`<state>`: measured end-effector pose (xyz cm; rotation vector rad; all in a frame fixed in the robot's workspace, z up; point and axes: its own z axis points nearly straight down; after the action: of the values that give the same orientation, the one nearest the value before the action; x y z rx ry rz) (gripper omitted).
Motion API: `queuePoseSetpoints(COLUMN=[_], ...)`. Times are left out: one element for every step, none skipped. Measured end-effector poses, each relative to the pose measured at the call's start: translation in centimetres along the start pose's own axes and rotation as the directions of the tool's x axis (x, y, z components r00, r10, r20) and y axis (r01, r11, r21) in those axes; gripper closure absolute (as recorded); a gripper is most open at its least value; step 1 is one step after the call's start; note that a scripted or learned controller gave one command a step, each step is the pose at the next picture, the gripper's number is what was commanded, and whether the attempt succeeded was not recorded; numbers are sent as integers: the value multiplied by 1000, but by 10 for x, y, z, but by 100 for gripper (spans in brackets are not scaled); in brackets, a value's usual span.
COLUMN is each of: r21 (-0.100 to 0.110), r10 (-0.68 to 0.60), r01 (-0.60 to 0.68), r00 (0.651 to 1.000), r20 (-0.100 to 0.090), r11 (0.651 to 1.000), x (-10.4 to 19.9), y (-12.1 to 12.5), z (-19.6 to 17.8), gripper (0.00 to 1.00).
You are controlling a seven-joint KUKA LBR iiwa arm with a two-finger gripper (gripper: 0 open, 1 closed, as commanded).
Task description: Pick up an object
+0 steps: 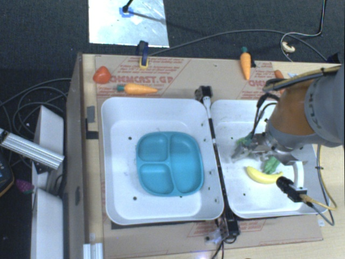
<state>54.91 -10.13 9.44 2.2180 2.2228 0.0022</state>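
Evidently mid-approach, the gripper (249, 150) hangs by the right bin's (229, 117) middle above a green object (271, 164) beside the banana (262, 175); its opening cannot be told, and next comes a descent and close.

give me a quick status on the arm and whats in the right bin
Gripper low in the right bin, finger state unclear. Banana lies just below it, green item beside it. Blue plate sits in left bin.

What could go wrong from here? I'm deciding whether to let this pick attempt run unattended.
1. The end effector sits low over a green item beside the banana; closing may nudge one away.
2. The things lie close together, so a grasp could catch two or slip off.
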Motion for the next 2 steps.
queuePoseSetpoints(r21=[-2, -5], r10=[-1, -2], r01=[1, 2], r00=[1000, 1000], r20=[1, 3], r11=[1000, 1000], x=[-32, -73], y=[73, 121], z=[2, -74], gripper=[0, 0])
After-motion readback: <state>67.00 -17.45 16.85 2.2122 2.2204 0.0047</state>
